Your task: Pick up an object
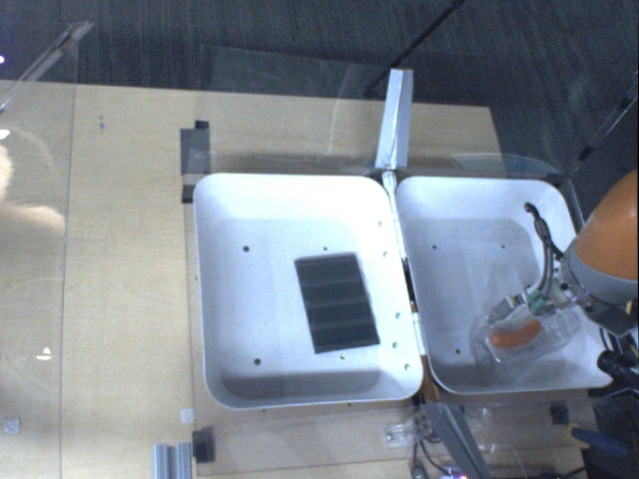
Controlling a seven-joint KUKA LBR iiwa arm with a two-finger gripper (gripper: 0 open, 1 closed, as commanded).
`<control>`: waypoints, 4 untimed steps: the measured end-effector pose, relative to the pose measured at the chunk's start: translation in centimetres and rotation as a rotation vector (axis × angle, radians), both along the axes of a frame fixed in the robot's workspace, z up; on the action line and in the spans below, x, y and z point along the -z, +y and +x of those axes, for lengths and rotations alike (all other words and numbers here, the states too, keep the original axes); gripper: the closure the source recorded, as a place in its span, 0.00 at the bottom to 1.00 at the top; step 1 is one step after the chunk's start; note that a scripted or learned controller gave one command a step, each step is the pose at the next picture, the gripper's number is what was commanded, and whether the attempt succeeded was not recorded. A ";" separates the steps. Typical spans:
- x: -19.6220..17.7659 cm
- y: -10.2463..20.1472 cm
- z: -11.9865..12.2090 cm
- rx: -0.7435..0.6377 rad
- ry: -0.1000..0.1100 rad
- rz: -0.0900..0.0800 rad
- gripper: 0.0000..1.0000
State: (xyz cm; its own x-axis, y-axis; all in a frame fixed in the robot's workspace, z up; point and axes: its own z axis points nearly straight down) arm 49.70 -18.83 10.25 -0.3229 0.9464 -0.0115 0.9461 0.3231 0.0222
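Down over the right-hand shallow white bin (449,208) we go, and the grey arm with its orange band (611,230) is reaching in from the right edge of the light wooden surface (110,297). The gripper (534,307) sits low in that bin, near its front right corner, pressed right in among a clear, crinkled plastic object with an orange piece inside it (514,335). That object lies on the bin floor close to the front wall, touching or just under the gripper's tip, but the glare and the see-through plastic make it impossible to say whether the gripper is spread or clamped, and I cannot tell whether anything is truly caught in it. A thin dark cable (539,226) curls up from the wrist toward the bin's back right corner. Over in the left-hand shallow white bin (230,208), a flat dark grey ribbed rectangular pad (336,302) lies a little right of centre, tilted slightly, well apart from the arm. Between the two bins' back corners, a grey metal upright bar (395,118) stands at the far side of the surface. Small black brackets (197,143) sit by the left bin's back left corner.
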 end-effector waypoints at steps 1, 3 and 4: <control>1.2 4.2 -0.5 -0.013 0.008 -0.001 0.00; -0.4 9.9 11.8 0.073 0.018 0.004 0.00; -1.6 5.4 3.0 0.103 0.020 0.005 0.00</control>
